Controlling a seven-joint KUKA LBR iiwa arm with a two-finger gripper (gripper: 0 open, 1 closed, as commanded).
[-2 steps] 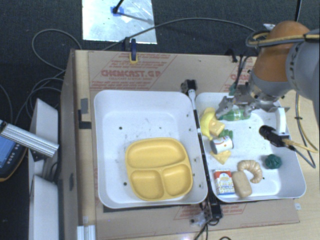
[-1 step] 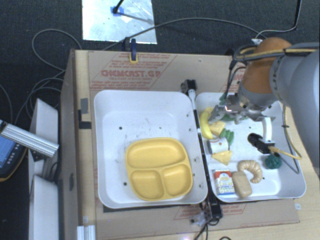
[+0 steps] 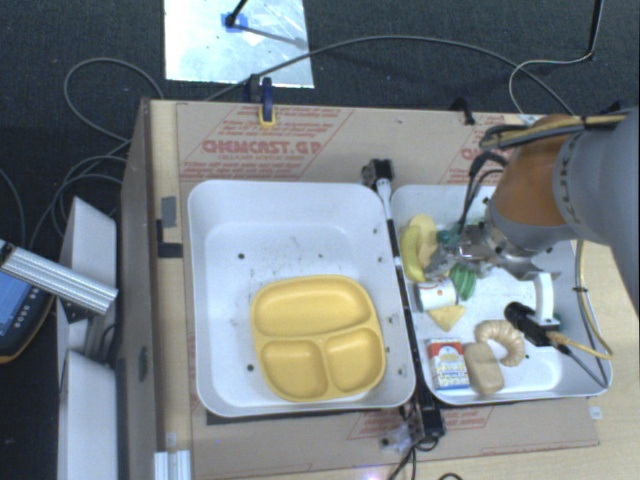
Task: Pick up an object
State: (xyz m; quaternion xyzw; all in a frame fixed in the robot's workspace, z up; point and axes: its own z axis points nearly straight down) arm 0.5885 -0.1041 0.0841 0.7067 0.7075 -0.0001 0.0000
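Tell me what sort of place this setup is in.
Most likely a robotics lab test bench. A robot arm reaches over two white bins: the left bin holds a yellow divided tray, the right bin toy food. Loose cables trail across dark carpet.

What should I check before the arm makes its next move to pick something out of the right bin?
1. Hand over the right white bin: ok.
2. Object seen between its fingers: cannot tell.
3. Yellow banana-shaped toy close beside hand: ok.
4. Small green piece just below hand: ok.
5. Yellow three-compartment plastic tray lies in the left white bin, away from the arm: ok.
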